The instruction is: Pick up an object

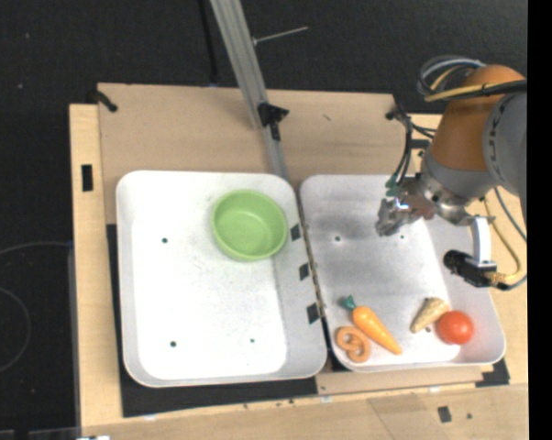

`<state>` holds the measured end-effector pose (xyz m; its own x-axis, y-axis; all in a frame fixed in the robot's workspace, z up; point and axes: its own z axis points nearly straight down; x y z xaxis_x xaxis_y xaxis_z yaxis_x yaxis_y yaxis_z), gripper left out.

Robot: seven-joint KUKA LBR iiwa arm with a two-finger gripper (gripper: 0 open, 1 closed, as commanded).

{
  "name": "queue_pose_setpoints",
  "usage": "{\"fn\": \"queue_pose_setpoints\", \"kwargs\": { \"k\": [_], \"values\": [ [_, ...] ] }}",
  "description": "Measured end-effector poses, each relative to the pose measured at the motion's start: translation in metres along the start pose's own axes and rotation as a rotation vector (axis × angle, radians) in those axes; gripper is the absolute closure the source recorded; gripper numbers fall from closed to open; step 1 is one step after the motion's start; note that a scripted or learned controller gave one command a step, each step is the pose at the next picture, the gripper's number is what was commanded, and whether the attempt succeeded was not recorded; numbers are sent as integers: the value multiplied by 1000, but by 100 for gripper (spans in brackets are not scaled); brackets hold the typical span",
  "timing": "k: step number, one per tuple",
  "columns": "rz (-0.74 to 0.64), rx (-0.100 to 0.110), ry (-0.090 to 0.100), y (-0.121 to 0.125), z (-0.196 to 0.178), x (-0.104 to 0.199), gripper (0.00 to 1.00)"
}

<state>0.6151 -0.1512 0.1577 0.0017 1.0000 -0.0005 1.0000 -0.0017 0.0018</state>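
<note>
The pincer (pixel 391 220), whose grip I cannot tell, hangs over the right white plastic bin (pixel 368 255), with the orange toy carrot (pixel 375 328) and red round tomato (pixel 455 327) below it.

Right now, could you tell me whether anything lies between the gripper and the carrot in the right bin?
Nothing visible does. The gripper hangs over the upper part of the right bin, and bare white floor separates it from the carrot near the front edge.

A robotics lab: plywood bench (pixel 349 122), twin white bins (pixel 143 246), toy carrot (pixel 377 328).
</note>
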Motion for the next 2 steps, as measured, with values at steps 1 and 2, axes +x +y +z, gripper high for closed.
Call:
{"fn": "queue_pose_setpoints", "kwargs": {
  "k": [1,2],
  "values": [
    [3,-5,-1,-7,-49,-4,100],
    [-3,0,0,-6,-80,-5,100]
  ]
}}
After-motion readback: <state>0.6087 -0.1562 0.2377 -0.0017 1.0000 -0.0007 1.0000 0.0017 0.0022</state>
